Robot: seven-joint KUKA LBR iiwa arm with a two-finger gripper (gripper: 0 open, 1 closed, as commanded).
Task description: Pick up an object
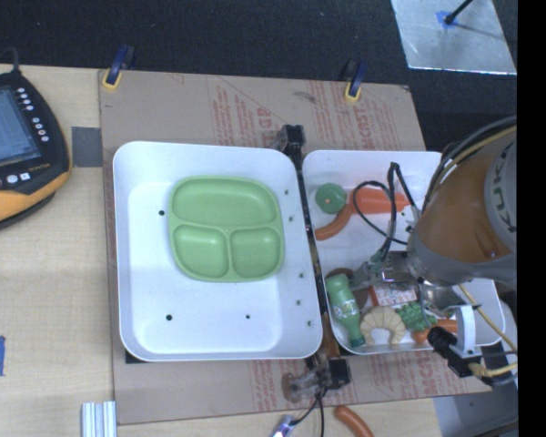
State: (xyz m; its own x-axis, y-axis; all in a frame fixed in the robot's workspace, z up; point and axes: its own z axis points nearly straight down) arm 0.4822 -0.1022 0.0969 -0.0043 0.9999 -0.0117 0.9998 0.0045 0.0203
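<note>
Objects to pick sit in the right bin (320, 167): green bottle (343, 300) near its front-left corner, beside a tan croissant-like piece (387, 326); green round item (329, 197), brown sausage shape (333, 225) and orange carrot-like piece (378, 200) further back. Gripper (393, 285) is low over the front clutter; grip state – cannot tell, the wrist hides it. Left bin (141, 271) holds a green divided plate (226, 228). Teach pendant (18, 148) at far left

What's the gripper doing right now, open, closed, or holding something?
Gripper: cannot be told; it is low over the clutter in the right bin, with the arm covering it.
</note>
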